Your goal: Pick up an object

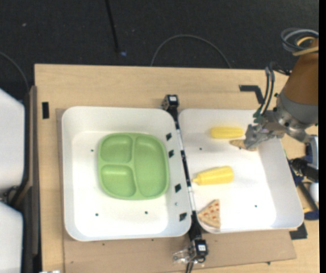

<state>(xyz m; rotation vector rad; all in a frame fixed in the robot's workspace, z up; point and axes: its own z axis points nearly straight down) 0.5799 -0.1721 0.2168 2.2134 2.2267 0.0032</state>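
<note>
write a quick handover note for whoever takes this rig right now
Gripper: low in the right bin, beside the upper corn cob; grasp state unclear.
Things: second corn cob mid right bin; pizza slice at its near left corner; green divided plate in the left bin.
Done: nothing visibly lifted.
Left: grasp and lift one object, likely the upper cob.

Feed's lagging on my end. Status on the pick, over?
Gripper low in right bin, beside upper corn; nothing seen held. Second corn and pizza slice untouched. Green plate in left bin. Nothing in the way.
</note>
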